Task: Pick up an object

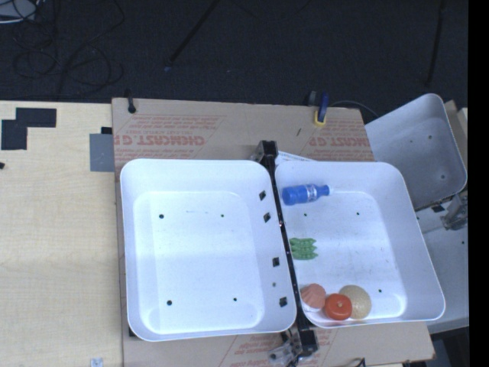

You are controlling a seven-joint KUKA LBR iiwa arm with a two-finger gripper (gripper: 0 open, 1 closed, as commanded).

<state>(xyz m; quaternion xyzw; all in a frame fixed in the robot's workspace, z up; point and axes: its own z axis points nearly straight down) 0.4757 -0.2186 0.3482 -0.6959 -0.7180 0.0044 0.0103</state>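
Observation:
The right bin [405,205] holds several small objects. A blue bottle [304,194] lies on its side near the bin's far left corner. A green pea-pod-like piece [302,248] rests by the left wall around mid-depth. At the near left corner sit a pink round piece [312,295], a red-orange round piece [338,306] and a pale tan round piece [356,300], touching one another.
The left bin [137,205] stands beside the right one, with a black clip strip [276,235] along their shared edge. Both rest on a cardboard sheet [191,132]. A grey metal plate [416,147] sits at the right. Wooden bench lies to the left.

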